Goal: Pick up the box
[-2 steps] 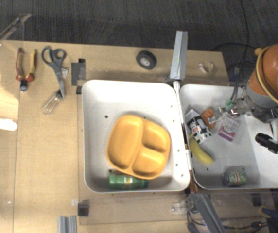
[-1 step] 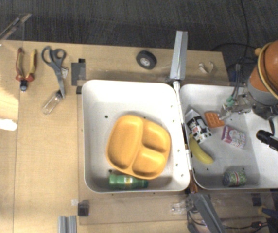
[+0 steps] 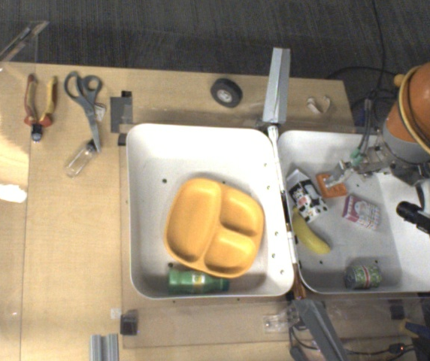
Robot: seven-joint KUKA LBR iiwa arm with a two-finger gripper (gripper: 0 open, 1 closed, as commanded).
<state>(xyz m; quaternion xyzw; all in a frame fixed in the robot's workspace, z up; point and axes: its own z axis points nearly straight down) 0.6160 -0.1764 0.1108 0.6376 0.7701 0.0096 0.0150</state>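
Nearest you, a green can (image 3: 198,280) lies in the left bin (image 3: 147,201), tucked under the yellow divided plate (image 3: 215,226). Your box (image 3: 305,195), black and white, sits at the right bin's (image 3: 425,273) left wall, above the banana (image 3: 310,235). You find the gripper (image 3: 371,160) over that bin's upper right; you cannot tell how wide it stands

Nothing readable here, tbh. Some print is seen on the black-and-white box (image 3: 304,195) touching the upper end of the banana (image 3: 310,235), but no word can be made out. Same story for the purple packet (image 3: 361,211) just right of the banana and the green can (image 3: 198,280) well off to the banana's left: labels are spotted, but the letters are too small to be read.
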